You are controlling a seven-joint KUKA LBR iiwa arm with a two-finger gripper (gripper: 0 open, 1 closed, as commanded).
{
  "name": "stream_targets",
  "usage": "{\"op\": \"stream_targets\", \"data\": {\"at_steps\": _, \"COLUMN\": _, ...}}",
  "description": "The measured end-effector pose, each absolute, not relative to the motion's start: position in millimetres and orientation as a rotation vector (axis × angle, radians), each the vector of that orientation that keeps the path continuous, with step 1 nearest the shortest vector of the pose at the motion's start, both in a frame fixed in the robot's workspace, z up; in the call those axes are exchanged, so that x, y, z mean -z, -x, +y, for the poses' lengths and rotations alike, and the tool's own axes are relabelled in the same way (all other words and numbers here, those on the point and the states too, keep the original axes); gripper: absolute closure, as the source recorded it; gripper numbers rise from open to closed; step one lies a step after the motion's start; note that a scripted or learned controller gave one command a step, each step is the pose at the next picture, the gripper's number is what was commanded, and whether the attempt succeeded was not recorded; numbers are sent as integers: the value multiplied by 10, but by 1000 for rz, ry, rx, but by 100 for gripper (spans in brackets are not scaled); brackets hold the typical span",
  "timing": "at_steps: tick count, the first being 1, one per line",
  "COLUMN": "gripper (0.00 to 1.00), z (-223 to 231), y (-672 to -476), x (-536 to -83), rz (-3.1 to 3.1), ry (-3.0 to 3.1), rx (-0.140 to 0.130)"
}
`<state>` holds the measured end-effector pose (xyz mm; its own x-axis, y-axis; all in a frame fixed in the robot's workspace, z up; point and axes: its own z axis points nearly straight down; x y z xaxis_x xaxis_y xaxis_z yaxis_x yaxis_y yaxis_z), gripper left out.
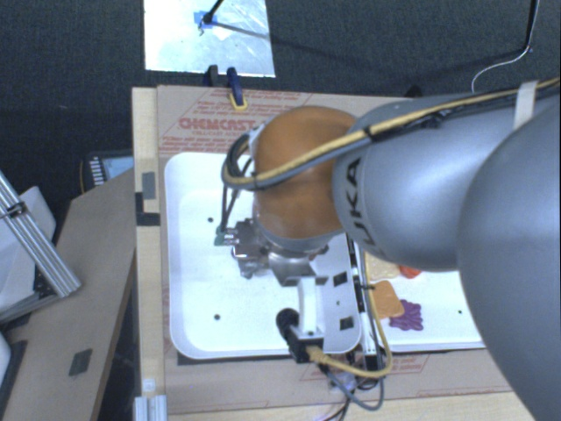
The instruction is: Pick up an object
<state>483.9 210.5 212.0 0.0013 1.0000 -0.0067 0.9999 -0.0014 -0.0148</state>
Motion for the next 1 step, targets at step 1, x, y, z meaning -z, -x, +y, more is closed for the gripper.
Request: {"op": "stream_targets", "data": {"at_steps": 1, "gripper": 100, "z": 2167, "y": -4845, "x": -1362, "rz": -2219, "ry": 2218, "rx": -13}}
